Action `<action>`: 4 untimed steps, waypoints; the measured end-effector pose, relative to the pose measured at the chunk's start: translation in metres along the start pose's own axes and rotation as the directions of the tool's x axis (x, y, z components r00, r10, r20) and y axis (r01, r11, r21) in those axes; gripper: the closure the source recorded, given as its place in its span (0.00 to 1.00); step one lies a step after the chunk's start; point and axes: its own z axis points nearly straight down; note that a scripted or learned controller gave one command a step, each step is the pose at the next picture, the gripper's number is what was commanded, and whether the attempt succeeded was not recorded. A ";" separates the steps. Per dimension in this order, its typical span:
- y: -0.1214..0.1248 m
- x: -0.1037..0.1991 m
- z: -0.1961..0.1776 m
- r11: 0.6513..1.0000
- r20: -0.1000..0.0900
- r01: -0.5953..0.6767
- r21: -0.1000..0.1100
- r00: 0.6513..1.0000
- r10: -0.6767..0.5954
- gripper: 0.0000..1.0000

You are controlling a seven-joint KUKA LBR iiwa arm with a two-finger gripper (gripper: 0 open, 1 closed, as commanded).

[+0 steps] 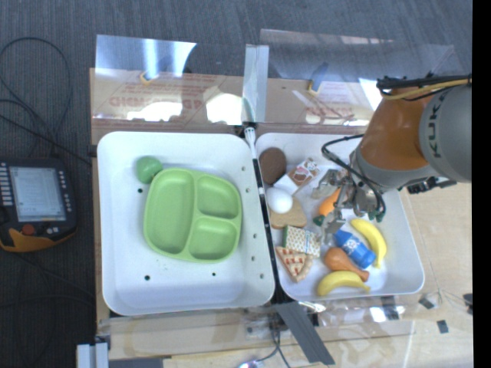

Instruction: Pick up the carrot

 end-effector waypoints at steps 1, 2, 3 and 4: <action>0.038 -0.003 0.000 0.996 0.007 -0.085 0.001 0.996 0.085 0.00; 0.040 -0.005 -0.011 0.996 0.019 -0.084 0.001 0.996 0.084 1.00; 0.067 -0.004 -0.160 0.994 -0.003 -0.105 -0.006 0.994 0.105 1.00; 0.066 -0.001 -0.154 0.994 -0.014 -0.106 -0.003 0.994 0.106 0.00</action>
